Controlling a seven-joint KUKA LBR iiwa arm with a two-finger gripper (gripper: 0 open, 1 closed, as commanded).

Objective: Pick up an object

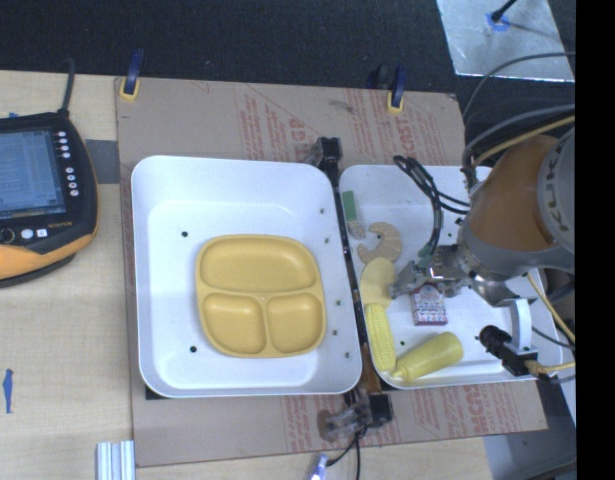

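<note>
My gripper hangs low in the right bin, near its middle. Just below it lies a small pink and white patterned block, and whether they touch I cannot tell. To the gripper's left a yellow corn cob lies along the bin's left wall. A yellow cylinder-shaped piece rests near the front wall. A tan crescent-shaped piece and a small green piece lie toward the back left. The arm covers the bin's right part.
The left bin holds a yellow divided plate. A tablet-like pendant sits on the bench at far left. Cables trail over the right bin's back. Brown cardboard lies under both bins.
</note>
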